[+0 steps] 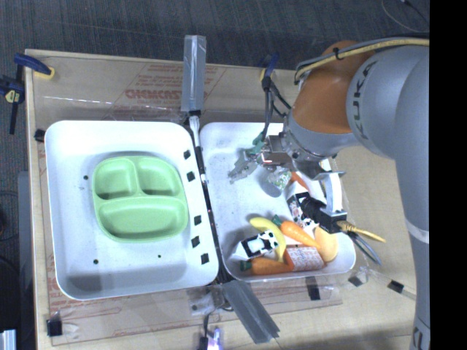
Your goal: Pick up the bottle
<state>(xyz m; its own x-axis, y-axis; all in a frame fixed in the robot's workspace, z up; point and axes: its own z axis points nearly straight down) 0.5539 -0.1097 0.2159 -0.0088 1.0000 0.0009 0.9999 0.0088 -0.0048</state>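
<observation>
Bottle [273,181]: small, clear/translucent, faint green tint near its upper end. It sits right of frame centre, in the upper-middle of the right-hand bin [219,141], against the white floor. Looks tilted or on its side, exact pose hard to read. Outline is blurry and partly hidden by the arm's wrist hardware directly above and to its right. It lies apart from the toy-food pile [288,246] in the bin's lower part. Can't tell if anything is gripping it.
</observation>
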